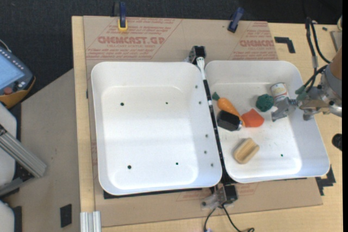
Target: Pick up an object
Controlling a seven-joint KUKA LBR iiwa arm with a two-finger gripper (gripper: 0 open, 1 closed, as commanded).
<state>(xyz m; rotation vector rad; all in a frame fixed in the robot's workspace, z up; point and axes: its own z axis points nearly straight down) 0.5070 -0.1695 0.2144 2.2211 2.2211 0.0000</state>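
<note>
Two white bins sit side by side on the counter (163, 209). We see the left bin (147, 127) and, in the right bin (283, 163), an orange carrot (227, 105), a black object (228, 120), an orange block (252, 118), a green object (265, 101), a small white cylinder (278, 89) and a tan block (245, 150). The jaws (281, 110) reach in from the right beside the cylinder; whether spread or pressed together, we cannot tell.

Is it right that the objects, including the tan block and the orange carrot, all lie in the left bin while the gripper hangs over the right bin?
Not quite. The camera view shows the tan block and the orange carrot lying in the right bin, not the left bin. The rest holds: the gripper hangs over the right bin.
</note>
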